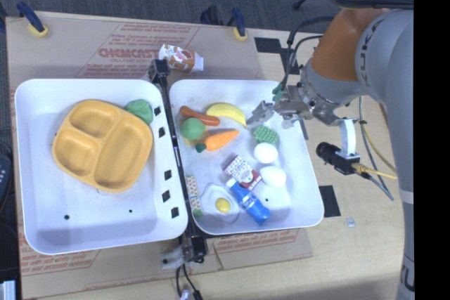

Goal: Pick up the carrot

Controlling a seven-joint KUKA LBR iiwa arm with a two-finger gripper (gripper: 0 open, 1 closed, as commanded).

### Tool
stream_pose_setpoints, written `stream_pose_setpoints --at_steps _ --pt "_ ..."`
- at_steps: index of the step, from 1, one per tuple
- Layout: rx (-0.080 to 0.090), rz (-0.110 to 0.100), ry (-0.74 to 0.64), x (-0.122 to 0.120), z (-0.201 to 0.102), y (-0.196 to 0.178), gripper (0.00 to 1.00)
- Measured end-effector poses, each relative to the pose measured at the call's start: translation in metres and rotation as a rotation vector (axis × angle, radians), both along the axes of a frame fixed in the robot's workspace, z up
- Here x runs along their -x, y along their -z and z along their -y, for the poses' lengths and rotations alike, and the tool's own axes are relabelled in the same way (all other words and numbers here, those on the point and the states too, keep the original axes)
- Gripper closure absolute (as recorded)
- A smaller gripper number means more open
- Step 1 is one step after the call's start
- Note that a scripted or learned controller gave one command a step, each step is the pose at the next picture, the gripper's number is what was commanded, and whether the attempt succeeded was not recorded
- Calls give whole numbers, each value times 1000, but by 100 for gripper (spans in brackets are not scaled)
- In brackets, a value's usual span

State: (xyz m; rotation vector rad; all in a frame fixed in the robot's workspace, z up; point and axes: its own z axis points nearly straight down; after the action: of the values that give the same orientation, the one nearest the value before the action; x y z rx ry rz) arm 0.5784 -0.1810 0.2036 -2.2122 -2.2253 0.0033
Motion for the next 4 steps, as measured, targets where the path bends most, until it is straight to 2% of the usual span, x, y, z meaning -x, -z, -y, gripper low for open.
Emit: stream_pose_setpoints --at_steps 1,2,3,4 --pt "0 0 -77 -36 -53 112 0" --pt "0 -1 -81 -36 -54 102 100" --pt "0 -2 40 52 -73 113 100" --pt "1 3 -114 12 -94 -24 100"
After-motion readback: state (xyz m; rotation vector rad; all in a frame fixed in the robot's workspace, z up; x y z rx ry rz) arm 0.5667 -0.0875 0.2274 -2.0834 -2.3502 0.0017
